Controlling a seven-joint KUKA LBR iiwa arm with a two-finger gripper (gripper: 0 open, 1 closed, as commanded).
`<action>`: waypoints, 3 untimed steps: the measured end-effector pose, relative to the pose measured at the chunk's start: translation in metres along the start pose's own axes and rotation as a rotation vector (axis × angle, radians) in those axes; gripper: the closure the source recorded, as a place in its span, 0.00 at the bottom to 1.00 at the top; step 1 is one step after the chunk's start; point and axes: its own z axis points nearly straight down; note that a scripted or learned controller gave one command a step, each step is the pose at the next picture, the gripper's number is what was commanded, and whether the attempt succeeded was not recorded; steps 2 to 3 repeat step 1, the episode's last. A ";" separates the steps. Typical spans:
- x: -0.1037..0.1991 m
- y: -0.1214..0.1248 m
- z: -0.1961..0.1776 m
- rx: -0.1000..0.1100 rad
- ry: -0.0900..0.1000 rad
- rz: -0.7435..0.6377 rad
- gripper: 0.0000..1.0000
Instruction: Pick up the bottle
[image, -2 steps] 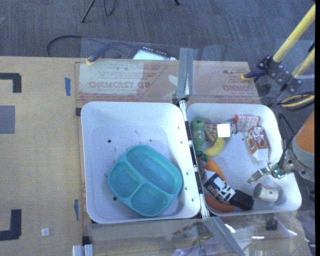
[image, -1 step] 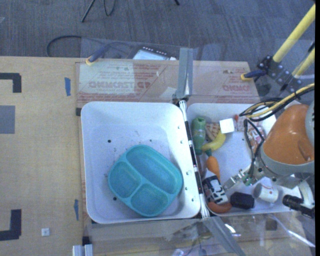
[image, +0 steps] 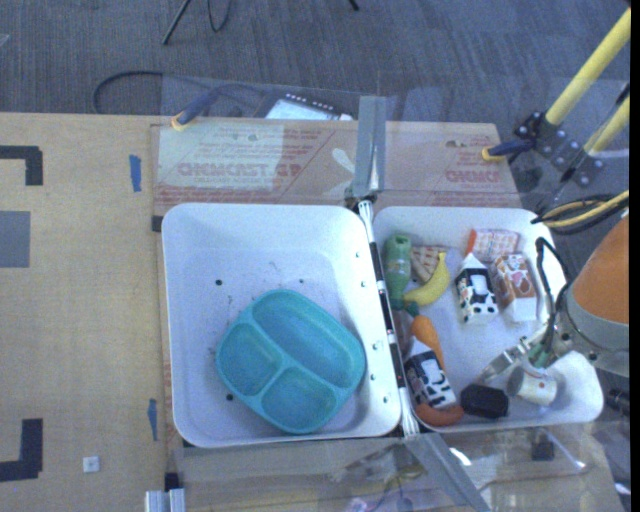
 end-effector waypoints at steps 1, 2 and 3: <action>-0.021 -0.007 -0.001 -0.003 0.016 0.035 0.00; -0.021 -0.007 -0.001 -0.003 0.016 0.035 0.00; -0.021 -0.007 -0.001 -0.003 0.016 0.035 0.00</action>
